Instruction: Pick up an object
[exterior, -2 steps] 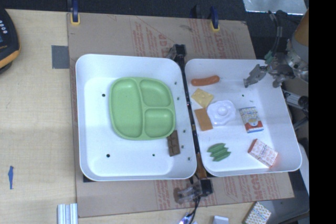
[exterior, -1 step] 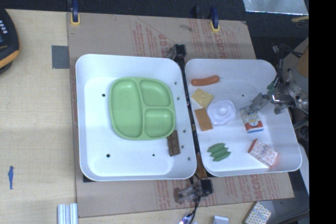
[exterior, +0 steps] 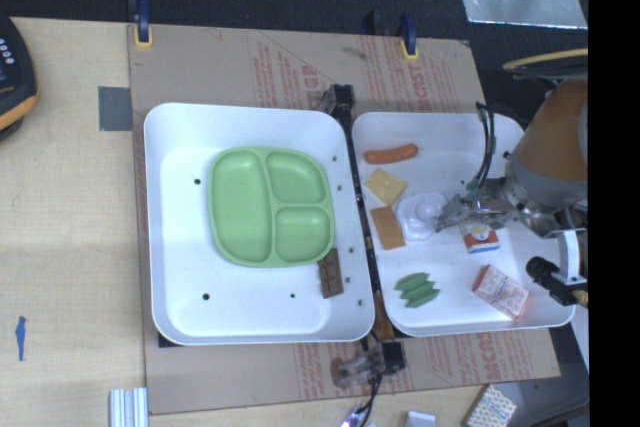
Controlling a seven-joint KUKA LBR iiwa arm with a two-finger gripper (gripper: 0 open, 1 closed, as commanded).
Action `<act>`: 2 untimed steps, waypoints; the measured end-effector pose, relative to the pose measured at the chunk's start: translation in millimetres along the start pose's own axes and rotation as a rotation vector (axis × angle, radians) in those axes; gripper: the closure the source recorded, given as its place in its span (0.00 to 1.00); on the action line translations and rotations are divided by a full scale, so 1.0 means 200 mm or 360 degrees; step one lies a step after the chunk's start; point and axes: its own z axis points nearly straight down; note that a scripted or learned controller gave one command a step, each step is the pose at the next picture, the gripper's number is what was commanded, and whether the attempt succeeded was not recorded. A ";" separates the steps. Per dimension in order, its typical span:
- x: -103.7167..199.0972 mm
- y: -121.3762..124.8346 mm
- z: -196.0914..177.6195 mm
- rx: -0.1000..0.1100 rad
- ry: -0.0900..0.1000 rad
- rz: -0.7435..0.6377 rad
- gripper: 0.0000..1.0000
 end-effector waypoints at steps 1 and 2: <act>-0.19 0.34 -0.26 -0.0007 0.0006 0.0000 0.00; -0.11 0.03 0.02 0.0026 0.0019 0.0005 0.00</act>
